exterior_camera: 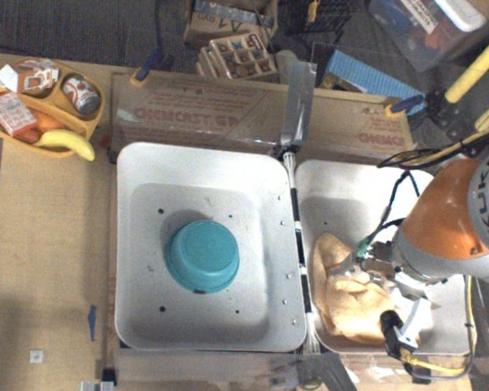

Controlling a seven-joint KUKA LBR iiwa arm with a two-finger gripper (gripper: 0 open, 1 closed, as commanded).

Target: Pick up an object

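Bright, even overhead light whitens both bins [131,223] with mild glare, shadows stay soft, and focus is slightly hazy.

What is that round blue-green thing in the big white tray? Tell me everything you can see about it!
It looks like a round teal plastic bowl turned upside down, so its flat bottom faces up and its wider rim sits on the floor of the left white bin. It is smooth, plain and one colour, with no markings. It sits alone near the bin's middle, touching nothing but the floor, away from the walls and far from the robot arm.
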